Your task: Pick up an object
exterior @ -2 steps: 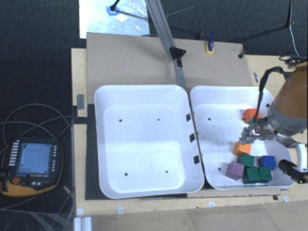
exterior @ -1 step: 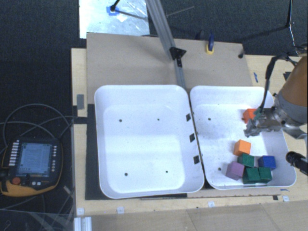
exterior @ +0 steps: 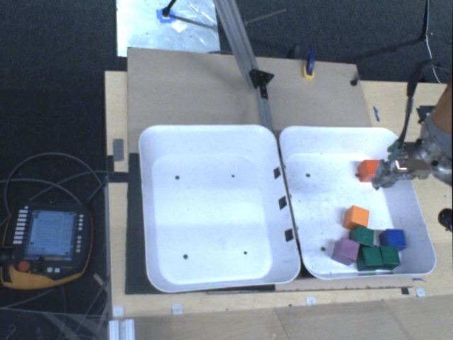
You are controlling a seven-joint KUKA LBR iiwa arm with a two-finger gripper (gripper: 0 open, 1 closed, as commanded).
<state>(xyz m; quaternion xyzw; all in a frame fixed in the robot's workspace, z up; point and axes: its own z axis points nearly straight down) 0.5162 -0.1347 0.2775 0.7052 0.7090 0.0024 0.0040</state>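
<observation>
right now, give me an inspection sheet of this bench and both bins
surface: bench bears two white bins; left bin shows bare floor
job's things: right bin holds an orange block near the pincer, plus an orange, purple, blue and green cluster in its near right corner
clutter: nothing seen
grippers: pincer beside the orange block, grasp unclear
cables: loops around the handheld controller
surroundings: dark floor, slanted metal pole

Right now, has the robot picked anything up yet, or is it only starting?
Nothing looks lifted yet. The gripper is down in the right bin, right beside an orange-red block that sits on the bin floor. Grasping and lifting it remain. The other blocks sit clustered in the near corner.
</observation>
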